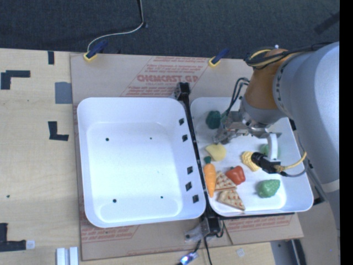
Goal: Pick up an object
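Observation:
The right bin (295, 203) holds several toy foods. A dark green piece (213, 118) lies at its back left and a pale yellow piece (217, 152) below it. An orange carrot (209, 179), a red pepper (236, 174), two pizza-like wedges (229, 192), a yellow piece (250, 160) and a green leafy piece (268, 188) fill the front. My gripper (227, 132) hangs low over the bin's back left, between the dark green piece and the pale yellow piece. Its fingers are hard to make out against the wrist.
The left bin (88, 148) stands beside the right one, with a black clip rail (189, 148) between them. Both rest on a cardboard sheet (160, 79). A black cable (273, 166) loops from the wrist over the right bin.

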